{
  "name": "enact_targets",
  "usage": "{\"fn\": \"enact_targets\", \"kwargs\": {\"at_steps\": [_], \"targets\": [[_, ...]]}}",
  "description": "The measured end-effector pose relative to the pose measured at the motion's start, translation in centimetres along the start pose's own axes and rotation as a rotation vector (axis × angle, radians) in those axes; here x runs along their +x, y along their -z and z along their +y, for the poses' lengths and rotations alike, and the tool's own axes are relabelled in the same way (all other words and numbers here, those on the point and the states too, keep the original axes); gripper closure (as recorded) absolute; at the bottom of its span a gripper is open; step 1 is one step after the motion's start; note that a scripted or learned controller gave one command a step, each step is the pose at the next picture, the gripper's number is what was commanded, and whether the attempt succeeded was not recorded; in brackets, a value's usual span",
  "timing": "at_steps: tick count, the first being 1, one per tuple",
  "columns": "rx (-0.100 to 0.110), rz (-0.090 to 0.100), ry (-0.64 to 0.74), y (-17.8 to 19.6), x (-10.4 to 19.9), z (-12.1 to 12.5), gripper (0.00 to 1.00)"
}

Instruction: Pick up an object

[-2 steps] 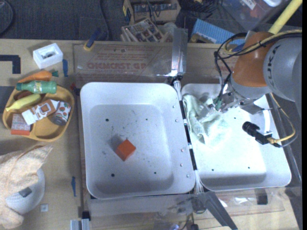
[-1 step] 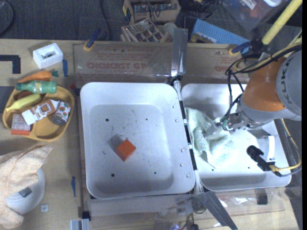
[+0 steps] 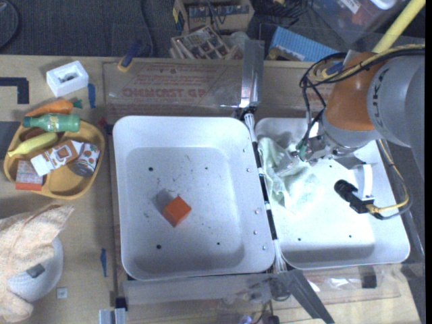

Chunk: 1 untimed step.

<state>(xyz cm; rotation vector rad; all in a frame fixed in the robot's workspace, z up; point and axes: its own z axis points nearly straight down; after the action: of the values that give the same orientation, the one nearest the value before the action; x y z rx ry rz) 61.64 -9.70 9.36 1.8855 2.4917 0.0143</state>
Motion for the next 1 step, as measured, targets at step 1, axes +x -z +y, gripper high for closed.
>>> {"fn": "enact_targets", "kwargs": {"at_steps": [1], "targets": [[0.007,0.001,-0.185,-0.22,-2.15,4.49,0.00]]}}
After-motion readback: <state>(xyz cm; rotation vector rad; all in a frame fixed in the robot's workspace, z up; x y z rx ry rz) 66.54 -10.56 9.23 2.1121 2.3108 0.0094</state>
